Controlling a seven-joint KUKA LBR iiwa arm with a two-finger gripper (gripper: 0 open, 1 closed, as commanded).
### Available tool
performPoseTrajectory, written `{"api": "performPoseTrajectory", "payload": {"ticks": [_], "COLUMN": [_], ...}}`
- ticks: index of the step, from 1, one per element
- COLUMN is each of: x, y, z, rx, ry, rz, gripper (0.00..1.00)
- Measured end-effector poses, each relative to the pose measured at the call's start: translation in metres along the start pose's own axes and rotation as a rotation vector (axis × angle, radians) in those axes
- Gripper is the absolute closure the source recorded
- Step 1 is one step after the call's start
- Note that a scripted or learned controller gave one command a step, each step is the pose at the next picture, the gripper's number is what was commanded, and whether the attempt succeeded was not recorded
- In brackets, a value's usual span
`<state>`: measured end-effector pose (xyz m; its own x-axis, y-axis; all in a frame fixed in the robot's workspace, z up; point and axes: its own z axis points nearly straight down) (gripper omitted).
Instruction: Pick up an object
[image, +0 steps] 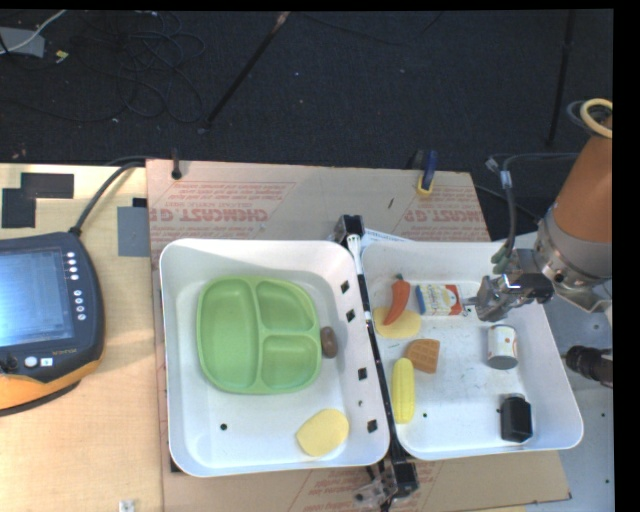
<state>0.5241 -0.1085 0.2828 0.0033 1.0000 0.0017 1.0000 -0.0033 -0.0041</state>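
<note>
Over the right bin (560, 420), near its far right rim, the gripper (497, 296) hangs low on the grey arm coming in from the right; whether it's apart or closed I cannot tell, too dark and small. No object visibly in it. Nearest candidates: white can (501, 345) lying on its side just below it, and a small printed box (438, 298) just to its left. Probably lining up on one of those, since both sit apart from neighbours. Same bin also holds a red-orange pepper (399, 296) touching a yellow slice (402, 325), a waffle-like piece (424, 354), a corn cob (403, 390) by the divider, and a black block (515, 418) near the front corner. Left bin (185, 440) carries a green divided plate (258, 334), a brown ball-like thing (328, 342) touching its edge, and a yellow lemon-like lump (322, 432). Bins sit on cardboard on the worktop (90, 440).
</note>
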Motion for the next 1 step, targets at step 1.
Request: {"api": "performPoseTrajectory", "payload": {"ticks": [1], "x": [-0.0003], "y": [0.0011], "z": [0.0008], "rx": [0.0], "ry": [-0.001], "rz": [0.0], "gripper": [0.0]}}
